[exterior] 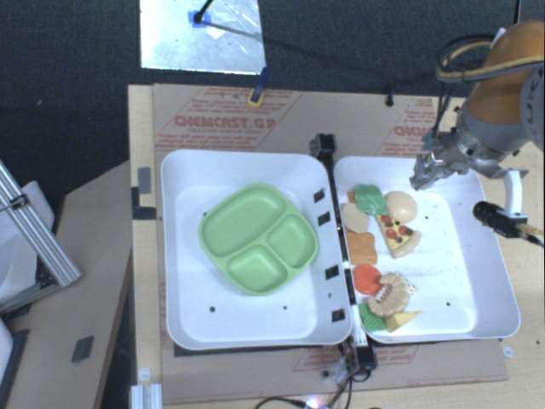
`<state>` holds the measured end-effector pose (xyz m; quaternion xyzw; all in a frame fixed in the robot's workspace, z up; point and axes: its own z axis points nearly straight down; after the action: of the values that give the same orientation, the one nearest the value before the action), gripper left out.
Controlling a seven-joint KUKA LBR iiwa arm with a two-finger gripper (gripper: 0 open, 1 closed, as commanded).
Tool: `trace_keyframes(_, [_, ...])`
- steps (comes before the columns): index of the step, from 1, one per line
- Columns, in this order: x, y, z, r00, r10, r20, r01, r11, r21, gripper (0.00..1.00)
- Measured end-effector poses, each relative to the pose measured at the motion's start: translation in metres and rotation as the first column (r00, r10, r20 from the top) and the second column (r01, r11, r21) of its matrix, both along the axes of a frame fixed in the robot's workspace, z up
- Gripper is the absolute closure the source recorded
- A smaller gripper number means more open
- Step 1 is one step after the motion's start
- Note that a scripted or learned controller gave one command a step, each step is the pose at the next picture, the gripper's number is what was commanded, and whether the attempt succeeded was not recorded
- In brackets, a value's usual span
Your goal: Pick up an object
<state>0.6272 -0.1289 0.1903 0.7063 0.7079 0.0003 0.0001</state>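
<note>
Smooth shiny green plastic plate [259,238], white plastic bins [230,318] – a bit glossy, brown cardboard [230,119] underneath – dull, crinkly shiny foil sheet [204,24]

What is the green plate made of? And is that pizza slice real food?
The green plate looks like moulded plastic: one even pale green, smooth, with three rounded sections and a soft sheen. The pizza slice seems to be toy food, probably plastic or rubber, since its colours are flat and its edges tidy, though the view is too small to be certain.

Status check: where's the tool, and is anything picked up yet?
Tool over right bin's far edge, nothing visibly held. Pizza slice among toy food, still lying in bin. Path clear.
</note>
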Motion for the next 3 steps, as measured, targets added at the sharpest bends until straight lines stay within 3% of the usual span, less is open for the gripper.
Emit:
trace_keyframes(1, [0.0, 0.0, 0.027, 1.0, 0.002, 0.0, -0.002, 1.0, 0.0, 1.0])
trace_keyframes(3, [-0.042, 0.056, 0.029, 1.0, 0.002, 0.0, -0.002, 1.0, -0.001, 1.0])
